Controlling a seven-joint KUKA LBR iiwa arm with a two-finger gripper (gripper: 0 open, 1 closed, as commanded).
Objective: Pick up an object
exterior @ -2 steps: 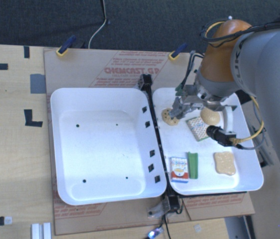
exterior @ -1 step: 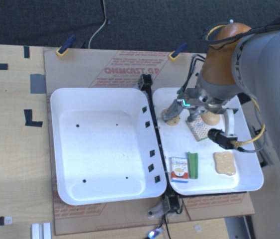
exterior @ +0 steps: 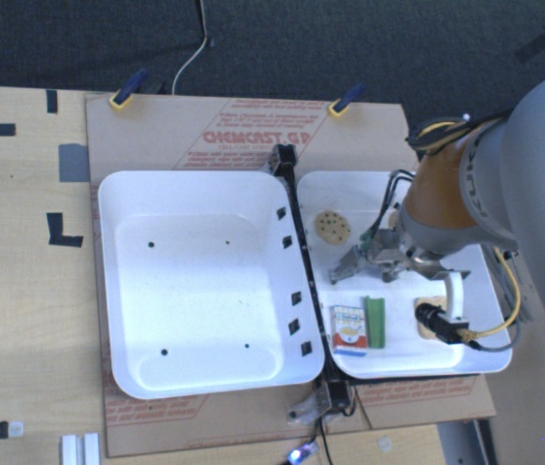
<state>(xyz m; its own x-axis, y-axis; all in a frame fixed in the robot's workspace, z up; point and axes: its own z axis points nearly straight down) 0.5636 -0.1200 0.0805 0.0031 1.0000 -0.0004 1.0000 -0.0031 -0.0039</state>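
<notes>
In the right bin [exterior: 475,361] a round tan cookie [exterior: 331,226] lies near the dividing wall at the back. At the bin's front sit a small white box with a red and orange label [exterior: 349,325] and, touching its right side, a green block [exterior: 376,321]. My gripper [exterior: 364,263] hangs low over the middle of the right bin, between the cookie and the box, a little to the cookie's right. Nothing shows in its grasp.
The left bin [exterior: 117,260] stands beside the right one, with a black divider strip [exterior: 294,250] between them. Both bins rest on a cardboard sheet [exterior: 243,134] held by two clamps at the back. The grey arm [exterior: 504,182] covers the right bin's right side.
</notes>
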